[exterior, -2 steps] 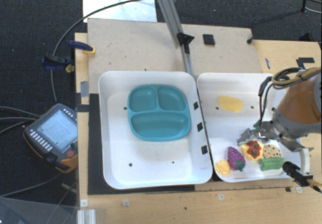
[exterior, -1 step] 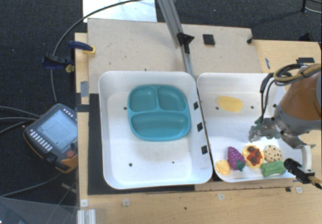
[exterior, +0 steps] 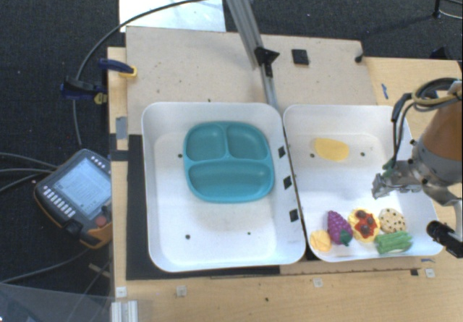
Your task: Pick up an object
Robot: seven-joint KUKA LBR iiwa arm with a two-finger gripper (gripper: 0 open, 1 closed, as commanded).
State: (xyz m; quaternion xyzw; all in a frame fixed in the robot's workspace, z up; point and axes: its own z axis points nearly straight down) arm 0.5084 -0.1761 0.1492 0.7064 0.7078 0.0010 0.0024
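The right bin (exterior: pixel 304 168) holds several toy foods. A flat yellow piece (exterior: pixel 331 149) lies near its back. Along the front lie a small orange piece (exterior: pixel 320 241), purple grapes (exterior: pixel 337 226), a yellow and red pizza-like piece (exterior: pixel 364 223), a speckled cookie (exterior: pixel 391 220) and a green vegetable (exterior: pixel 393 242). My gripper (exterior: pixel 385 184) hangs over the right side of this bin, just behind the cookie and the pizza piece. Nothing shows between its fingers.
The left bin (exterior: pixel 163 241) carries a teal divided plate (exterior: pixel 228 161). A metal pole (exterior: pixel 242 9) slants up from between the bins. A teach pendant (exterior: pixel 76 194) lies off the bench at left. Cables run over the dark floor.
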